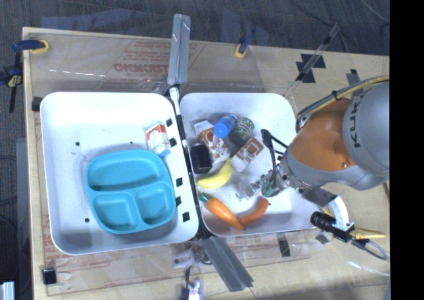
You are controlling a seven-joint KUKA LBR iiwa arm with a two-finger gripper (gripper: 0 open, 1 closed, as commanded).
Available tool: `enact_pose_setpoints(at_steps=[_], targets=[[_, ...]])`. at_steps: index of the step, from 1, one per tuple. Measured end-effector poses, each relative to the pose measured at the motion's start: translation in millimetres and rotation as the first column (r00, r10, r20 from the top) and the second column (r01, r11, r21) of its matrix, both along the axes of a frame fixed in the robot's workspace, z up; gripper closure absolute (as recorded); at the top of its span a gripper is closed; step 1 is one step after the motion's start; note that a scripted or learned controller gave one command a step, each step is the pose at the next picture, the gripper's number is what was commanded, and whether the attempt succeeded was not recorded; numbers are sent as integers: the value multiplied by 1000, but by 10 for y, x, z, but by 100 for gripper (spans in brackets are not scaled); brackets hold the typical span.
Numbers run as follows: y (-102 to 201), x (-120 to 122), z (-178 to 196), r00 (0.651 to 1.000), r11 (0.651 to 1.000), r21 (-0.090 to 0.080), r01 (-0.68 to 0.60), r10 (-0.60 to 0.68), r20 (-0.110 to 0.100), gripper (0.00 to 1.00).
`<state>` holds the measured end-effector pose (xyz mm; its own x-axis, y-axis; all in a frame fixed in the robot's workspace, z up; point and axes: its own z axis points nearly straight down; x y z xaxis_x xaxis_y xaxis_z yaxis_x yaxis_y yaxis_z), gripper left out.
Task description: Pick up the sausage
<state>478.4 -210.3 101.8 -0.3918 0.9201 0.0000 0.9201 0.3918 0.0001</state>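
The arm is reaching in from the right over the right bin [285, 103], and its gripper [264, 187] is hanging low in the middle of this bin; how it stands I cannot tell. The sausage [254, 210] is lying near the front edge of the right bin, just below the gripper, and its left end is meeting the carrot [221, 210]. The banana [218, 176] is lying beside the wall between the bins, and behind it the cartons [249, 150], a blue cap bottle [224, 126] and a can [244, 124] are crowding the back half. Some bare floor is remaining along the right wall. In the left bin [59, 159] a blue divided tray [129, 189] is filling the front, with a small carton [156, 138] at the dividing wall.
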Motion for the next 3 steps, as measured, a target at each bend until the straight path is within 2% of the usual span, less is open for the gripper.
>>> enact_pose_setpoints(at_steps=[1, 2, 3], targets=[[-10, -15, 437, 998, 998, 0, -63, 63, 0, 100], [-9, -14, 437, 998, 998, 0, -63, 63, 0, 0], [12, -14, -108, 986, 986, 1, -166, 166, -2, 0]])
